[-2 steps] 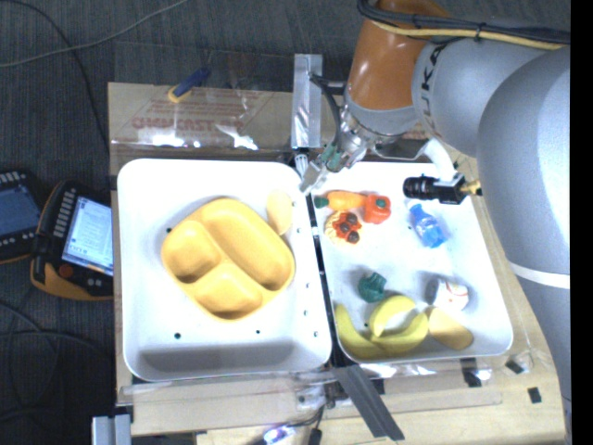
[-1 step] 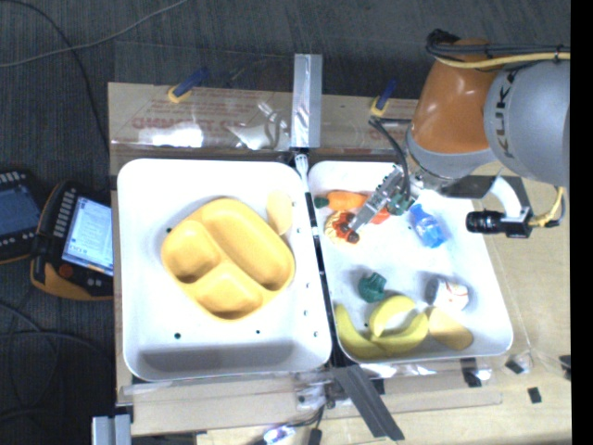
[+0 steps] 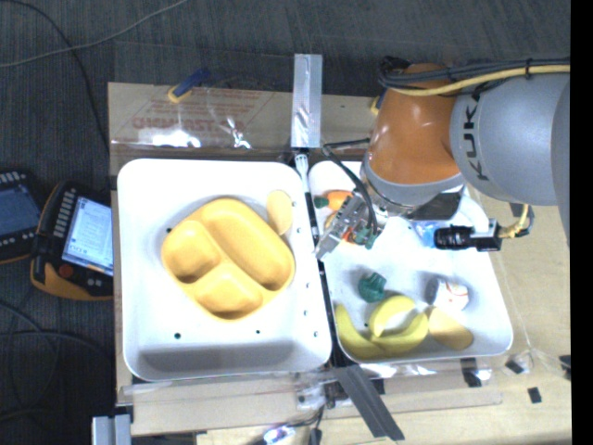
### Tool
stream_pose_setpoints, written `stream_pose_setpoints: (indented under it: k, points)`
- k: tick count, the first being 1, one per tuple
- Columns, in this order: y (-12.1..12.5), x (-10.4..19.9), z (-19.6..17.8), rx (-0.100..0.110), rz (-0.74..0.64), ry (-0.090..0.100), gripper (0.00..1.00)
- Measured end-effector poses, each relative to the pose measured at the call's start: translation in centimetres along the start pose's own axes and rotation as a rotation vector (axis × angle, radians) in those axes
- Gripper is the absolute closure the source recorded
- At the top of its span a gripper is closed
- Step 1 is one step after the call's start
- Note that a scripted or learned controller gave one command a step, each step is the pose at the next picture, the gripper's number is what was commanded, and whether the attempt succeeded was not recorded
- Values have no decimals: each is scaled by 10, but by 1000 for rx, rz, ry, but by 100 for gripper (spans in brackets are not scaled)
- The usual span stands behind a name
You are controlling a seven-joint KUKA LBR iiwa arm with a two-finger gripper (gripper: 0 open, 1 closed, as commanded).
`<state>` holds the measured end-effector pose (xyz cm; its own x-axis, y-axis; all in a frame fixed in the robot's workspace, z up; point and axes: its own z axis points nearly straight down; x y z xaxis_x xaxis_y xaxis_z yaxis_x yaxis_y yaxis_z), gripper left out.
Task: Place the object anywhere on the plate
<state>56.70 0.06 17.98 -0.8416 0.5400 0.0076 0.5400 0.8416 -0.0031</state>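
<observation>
Below the arm's orange band, the pincer (image 3: pixel 341 228) hangs over the inner edge of the right bin (image 3: pixel 496 290), close to the wall shared with the left bin (image 3: pixel 134 248). Whether it is apart or together I cannot tell; nothing is visibly clamped in it. On the yellow sectioned plate (image 3: pixel 227 258) in the left bin, a pale yellow object (image 3: pixel 279 209) leans at the upper right rim, just left of the pincer across the dividing wall. Near the right bin's front lie a banana (image 3: pixel 366 339), a yellow-green apple (image 3: pixel 397 315), a teal piece (image 3: pixel 372 286) and a white ball (image 3: pixel 454 295).
</observation>
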Motion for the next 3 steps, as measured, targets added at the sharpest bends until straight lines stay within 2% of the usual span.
stream_pose_setpoints:
  k: [1, 2, 3]
  points:
    - [-85, 31, 0, 2, -7, 0, 100]
    - [-119, 21, -115, -1, -300, -5, 100]
    - [-151, 2, 15, 2, -597, 1, 100]
